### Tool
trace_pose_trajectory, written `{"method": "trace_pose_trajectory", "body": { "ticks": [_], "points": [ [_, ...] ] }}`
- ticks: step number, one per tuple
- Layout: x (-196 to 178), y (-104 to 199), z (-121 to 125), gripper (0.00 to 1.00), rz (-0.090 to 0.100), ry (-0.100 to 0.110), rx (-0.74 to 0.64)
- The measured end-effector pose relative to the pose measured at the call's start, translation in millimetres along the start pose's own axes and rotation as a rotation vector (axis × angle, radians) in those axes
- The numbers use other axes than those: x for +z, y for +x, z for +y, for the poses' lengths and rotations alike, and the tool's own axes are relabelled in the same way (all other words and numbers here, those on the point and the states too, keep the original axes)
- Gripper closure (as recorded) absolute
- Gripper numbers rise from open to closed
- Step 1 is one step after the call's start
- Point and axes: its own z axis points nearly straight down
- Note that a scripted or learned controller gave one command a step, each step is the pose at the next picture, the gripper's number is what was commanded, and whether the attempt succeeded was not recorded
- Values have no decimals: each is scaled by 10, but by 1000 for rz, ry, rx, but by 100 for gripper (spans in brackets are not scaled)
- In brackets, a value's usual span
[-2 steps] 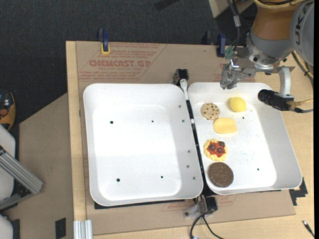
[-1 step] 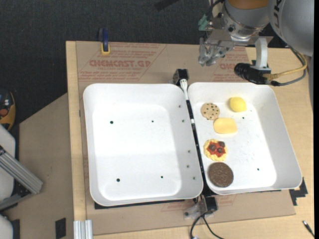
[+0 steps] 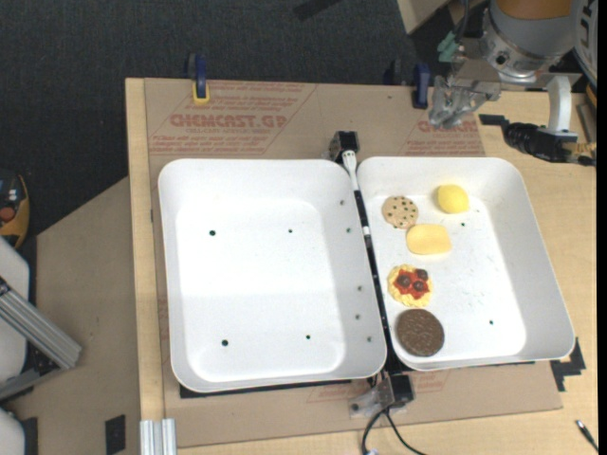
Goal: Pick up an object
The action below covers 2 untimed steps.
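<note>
While the arm is reaching in from the top right, its gripper point(image 3: 456, 110) is hanging over the brown board behind the right bin point(image 3: 531, 254), not over the food. The picture is too blurry there to tell how the fingers are standing, and nothing is showing between them. Five small food toys are lying in the right bin, all toward its left side. A yellow lemon point(image 3: 452, 198) is sitting near the back, and a chocolate chip cookie point(image 3: 400, 210) is lying just to its left. A pale yellow piece point(image 3: 429, 240) is resting in front of those two. Closer to the front, a little tart with red berries point(image 3: 411, 285) is lying, and a round brown cookie point(image 3: 419, 333) is sitting just in front of it. The left bin point(image 3: 190, 254) is sitting right beside the right one on the bench point(image 3: 85, 254).
</note>
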Motion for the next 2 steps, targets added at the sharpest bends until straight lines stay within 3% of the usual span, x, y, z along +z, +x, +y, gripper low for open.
{"method": "trace_pose_trajectory", "body": {
  "ticks": [1,2],
  "points": [
    [-182,-930,1,100,-3,-1,2],
    [313,-198,-3,100,7,10,-12]
  ]
}}
